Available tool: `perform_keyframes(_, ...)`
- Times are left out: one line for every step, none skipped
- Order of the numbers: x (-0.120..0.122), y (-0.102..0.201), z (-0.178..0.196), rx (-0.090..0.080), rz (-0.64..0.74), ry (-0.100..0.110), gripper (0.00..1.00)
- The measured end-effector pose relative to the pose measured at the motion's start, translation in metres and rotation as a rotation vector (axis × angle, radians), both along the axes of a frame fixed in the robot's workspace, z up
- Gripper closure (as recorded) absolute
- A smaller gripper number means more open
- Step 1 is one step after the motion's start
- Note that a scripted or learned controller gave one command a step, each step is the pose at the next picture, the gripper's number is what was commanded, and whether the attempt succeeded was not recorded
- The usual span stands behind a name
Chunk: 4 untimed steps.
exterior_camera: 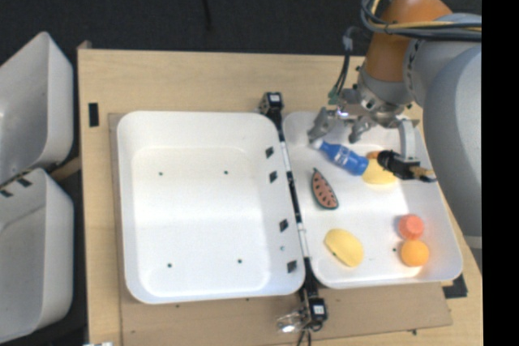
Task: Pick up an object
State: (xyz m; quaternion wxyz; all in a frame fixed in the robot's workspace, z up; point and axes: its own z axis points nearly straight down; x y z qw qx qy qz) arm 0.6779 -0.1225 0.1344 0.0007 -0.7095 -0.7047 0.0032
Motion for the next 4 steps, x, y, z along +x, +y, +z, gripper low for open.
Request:
perform_keyframes(-0.039,-0.031,-0.036,0.001,0.003,-0.001,0.00)
perform_keyframes(-0.078,-0.007,-0.034,0.003,0.006,-0.003,0.00)
perform_keyframes(-0.075,-0.009,-0.022,0.002,0.001,-0.008,1.00)
perform_keyframes(0.001,0.040,0.074,0.002,0.014,-0.022,1.00)
